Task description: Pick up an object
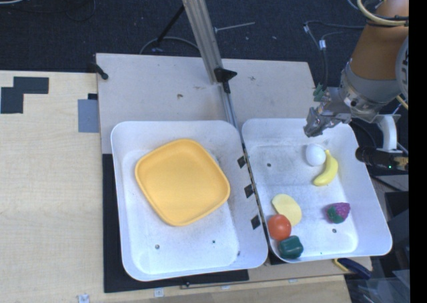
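Egg (315, 155) is my pick, since it sits closest under the gripper (315, 126), in the far half of the right bin (373, 228), touching the banana (326, 171).

Going near to far in that bin: green pepper (290, 247) at the near edge, tomato (279, 227) touching it, yellow chip-looking thing (287, 207) just behind, purple grapes (338, 211) off toward the right wall. Then banana and egg. Left bin (127, 161) carries a yellow plate (182, 181), which I wouldn't bother with, too flat.

Gripper hangs above the far edge of the right bin, nothing in it as far as I can see, and I honestly can't tell whether it's spread or closed from this angle.

My plan: drop straight onto the egg and close across its narrow width, staying off the banana side so it doesn't get nudged. Round and smooth, so I'd guess it squirts out if I'm off-centre.
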Available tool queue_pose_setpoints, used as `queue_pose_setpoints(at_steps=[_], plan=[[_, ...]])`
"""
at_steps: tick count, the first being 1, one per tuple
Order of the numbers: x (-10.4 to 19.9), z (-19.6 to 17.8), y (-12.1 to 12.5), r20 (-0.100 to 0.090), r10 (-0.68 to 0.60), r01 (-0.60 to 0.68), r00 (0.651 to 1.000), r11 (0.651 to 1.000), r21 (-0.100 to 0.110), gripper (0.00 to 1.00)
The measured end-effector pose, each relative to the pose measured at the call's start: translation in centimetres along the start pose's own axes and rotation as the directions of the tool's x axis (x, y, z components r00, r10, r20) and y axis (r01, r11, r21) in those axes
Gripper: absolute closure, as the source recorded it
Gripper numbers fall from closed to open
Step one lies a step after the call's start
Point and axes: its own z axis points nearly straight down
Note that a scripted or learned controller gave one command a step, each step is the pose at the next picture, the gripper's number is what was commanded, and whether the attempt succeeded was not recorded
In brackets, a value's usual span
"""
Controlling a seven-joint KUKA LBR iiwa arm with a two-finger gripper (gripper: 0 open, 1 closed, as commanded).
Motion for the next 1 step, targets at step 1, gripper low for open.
queue_pose_setpoints(at_steps=[1], plan=[[5.70,-0.24,-1.93,-0.001,-0.004,0.004,1.000,1.000,0.002,1.00]])
